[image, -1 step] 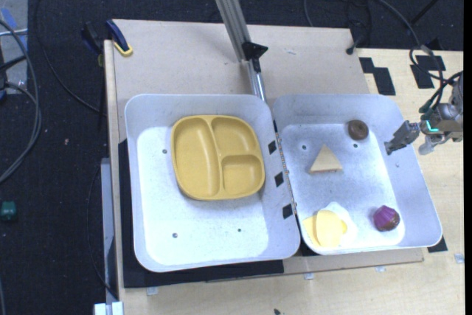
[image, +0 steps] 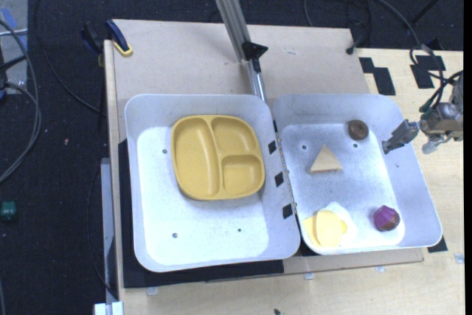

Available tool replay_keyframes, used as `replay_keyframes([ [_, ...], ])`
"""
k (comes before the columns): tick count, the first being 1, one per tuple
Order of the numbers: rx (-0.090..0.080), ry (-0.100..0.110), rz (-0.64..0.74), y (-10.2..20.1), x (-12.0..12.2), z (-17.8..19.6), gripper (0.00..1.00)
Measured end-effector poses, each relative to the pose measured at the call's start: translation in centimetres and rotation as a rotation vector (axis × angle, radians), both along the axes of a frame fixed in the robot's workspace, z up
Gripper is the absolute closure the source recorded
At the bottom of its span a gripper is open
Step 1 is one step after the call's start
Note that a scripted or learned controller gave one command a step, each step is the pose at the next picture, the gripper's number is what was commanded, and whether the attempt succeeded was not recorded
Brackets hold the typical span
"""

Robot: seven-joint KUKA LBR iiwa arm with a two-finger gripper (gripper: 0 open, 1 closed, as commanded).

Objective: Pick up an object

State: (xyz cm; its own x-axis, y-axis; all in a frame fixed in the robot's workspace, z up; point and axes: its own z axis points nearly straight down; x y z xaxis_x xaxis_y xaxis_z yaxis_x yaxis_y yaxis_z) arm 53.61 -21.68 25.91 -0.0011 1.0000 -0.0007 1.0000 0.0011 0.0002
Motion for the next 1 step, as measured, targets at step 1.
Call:
replay_keyframes([
  [1, 0.002, 0.006, -0.002, 0.41, -0.96, -5.73, 0.00],
])
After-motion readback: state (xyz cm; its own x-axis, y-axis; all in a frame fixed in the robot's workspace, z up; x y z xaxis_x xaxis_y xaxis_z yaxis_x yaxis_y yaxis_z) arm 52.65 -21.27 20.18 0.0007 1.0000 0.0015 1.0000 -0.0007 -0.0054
